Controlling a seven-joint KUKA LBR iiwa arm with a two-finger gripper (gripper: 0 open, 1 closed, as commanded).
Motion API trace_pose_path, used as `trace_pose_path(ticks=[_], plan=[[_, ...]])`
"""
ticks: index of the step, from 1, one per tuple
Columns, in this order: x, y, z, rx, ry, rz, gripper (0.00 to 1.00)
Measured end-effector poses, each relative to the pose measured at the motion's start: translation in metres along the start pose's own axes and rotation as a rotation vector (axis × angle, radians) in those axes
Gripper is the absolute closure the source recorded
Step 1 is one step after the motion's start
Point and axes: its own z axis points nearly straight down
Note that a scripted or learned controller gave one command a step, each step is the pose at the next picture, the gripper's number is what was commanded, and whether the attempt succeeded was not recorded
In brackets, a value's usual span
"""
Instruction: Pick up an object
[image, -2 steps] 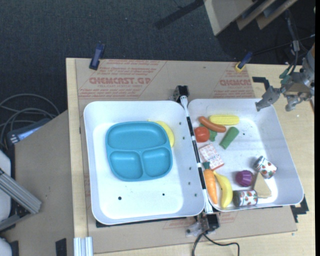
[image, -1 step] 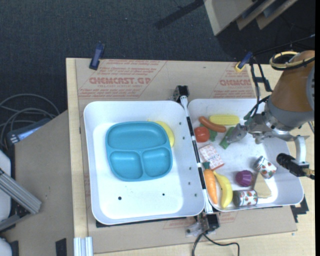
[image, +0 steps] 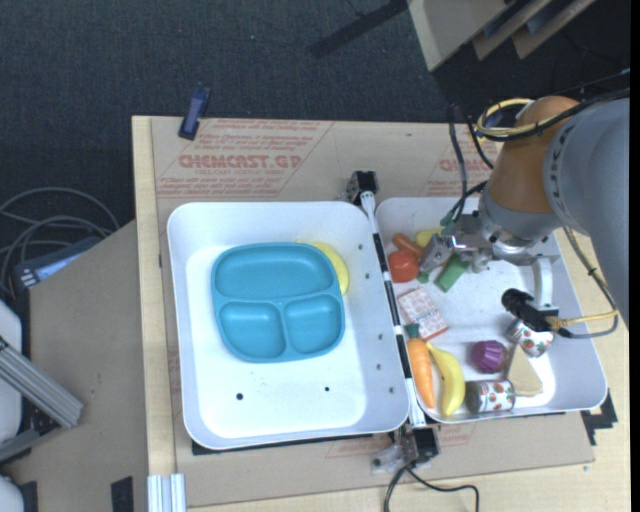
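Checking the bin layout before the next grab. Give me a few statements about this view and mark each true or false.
1. The blue tray lies in the left bin. True.
2. The carrot and banana lie side by side. True.
3. The purple cup sits on the blue tray. False: it is in the right bin.
4. The arm reaches over the left bin. False: it is over the right bin.
5. A yellow thing pokes out behind the tray. True.
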Motion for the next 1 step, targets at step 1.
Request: trace_pose_path(ticks=[1], plan=[[0.0022,0.0003,-0.0094,0.001,0.005,0.000,1.00]])
